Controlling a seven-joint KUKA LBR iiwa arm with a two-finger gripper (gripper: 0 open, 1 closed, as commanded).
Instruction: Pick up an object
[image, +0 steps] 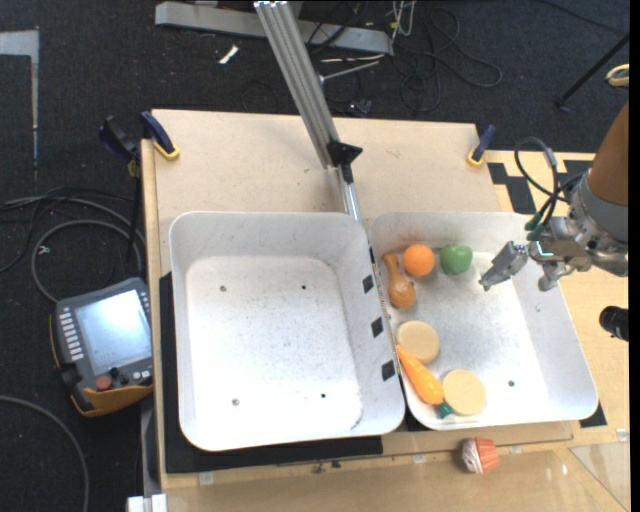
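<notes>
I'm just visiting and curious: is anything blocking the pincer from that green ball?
Nothing visible does. The pincer sits just right of the green ball, with bare floor of the right bin between them. The orange ball lies on the ball's far side.

Lighting even, bright overhead; the two shallow white plastic bins (270, 240) nr. overexposed, soft shadows only. Slight blur on grey two-finger gripper (500, 268). Dark floor underexposed. No edge distortion noted.
</notes>
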